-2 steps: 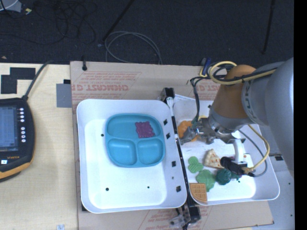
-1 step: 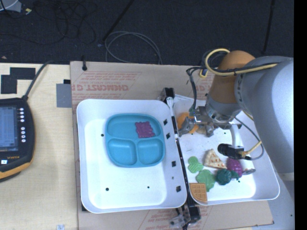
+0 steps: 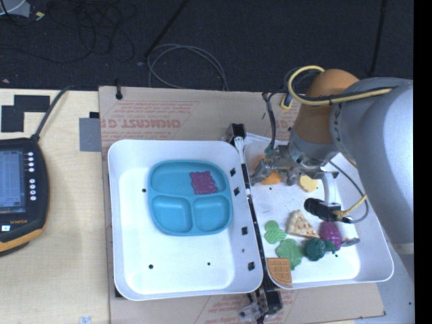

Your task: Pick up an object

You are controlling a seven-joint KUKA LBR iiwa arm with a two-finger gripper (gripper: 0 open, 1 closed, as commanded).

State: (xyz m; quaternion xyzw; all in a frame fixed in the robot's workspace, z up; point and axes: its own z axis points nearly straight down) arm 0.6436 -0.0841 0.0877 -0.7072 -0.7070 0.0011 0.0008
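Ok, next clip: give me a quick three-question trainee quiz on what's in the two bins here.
1. True or false: the blue divided plate sits in the left bin.
2. Which compartment of that plate holds the purple piece? A) upper one B) lower left C) lower right
3. Fill in: the gripper is over the ___ bin, near its upper left corner, close to an orange piece.

Key
1. True.
2. A.
3. Right; the right bin also holds the pizza slice and waffle.
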